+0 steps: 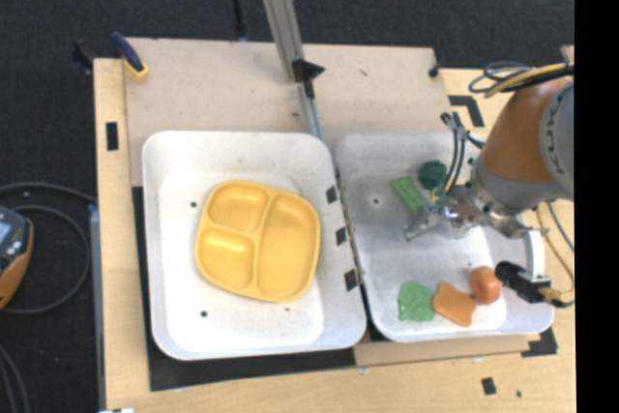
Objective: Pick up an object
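A wooden counter [193,82] is seen from above, and two shallow white bins are set side by side on it. In the left bin [174,160] a yellow divided plate [259,240] is laid flat near the middle, with three compartments showing. The right bin [372,169] is reached into by the grey arm [527,150] from the right, its orange band being visible above the wrist. The gripper [426,225] is lowered over the middle of the right bin, close to the bin floor; whether its jaws are apart or together cannot be told, since they are small and partly hidden by the wrist and cables. Nothing can be made out between them. Just beside the gripper, towards the back of the bin, a light green oblong piece [407,192] is lying at a slant, and a dark green round object [431,174] is found touching or nearly touching its upper end. Along the front edge of the same bin three further things are gathered: a green flat piece [416,302], an orange wedge-shaped piece [453,304] just beside it on the right, and a rounder orange object [486,284] next to that, close to the bin's right corner. These three are well apart from the gripper. A slim metal post [276,0] is fixed at the back of the counter, between the two bins, and is tilted away towards the top of the view.
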You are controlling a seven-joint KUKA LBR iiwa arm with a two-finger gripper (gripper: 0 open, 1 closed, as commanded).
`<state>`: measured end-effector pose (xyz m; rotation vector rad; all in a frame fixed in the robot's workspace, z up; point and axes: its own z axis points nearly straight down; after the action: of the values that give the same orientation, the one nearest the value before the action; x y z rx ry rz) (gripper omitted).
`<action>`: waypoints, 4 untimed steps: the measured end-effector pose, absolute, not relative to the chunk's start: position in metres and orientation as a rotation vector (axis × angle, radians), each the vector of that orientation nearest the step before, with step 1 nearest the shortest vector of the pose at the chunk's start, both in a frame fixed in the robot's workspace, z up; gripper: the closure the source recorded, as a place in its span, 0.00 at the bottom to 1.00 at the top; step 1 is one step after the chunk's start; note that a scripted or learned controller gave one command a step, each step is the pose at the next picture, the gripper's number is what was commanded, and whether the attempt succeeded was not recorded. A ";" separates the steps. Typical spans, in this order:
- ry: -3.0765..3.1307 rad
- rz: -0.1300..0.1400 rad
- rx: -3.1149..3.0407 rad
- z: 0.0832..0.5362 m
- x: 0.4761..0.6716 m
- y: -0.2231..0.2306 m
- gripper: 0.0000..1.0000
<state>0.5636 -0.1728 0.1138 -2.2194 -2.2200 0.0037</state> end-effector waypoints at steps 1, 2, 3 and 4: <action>-2.222 -0.002 -2.229 0.129 0.566 -0.175 1.00; -2.230 -0.006 -2.223 0.190 0.568 -0.169 1.00; -2.231 -0.006 -2.223 0.245 0.570 -0.170 1.00; -2.230 -0.003 -2.215 0.239 0.572 -0.123 1.00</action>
<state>0.5724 -0.1230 0.2395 -2.2150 -2.2298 -0.0025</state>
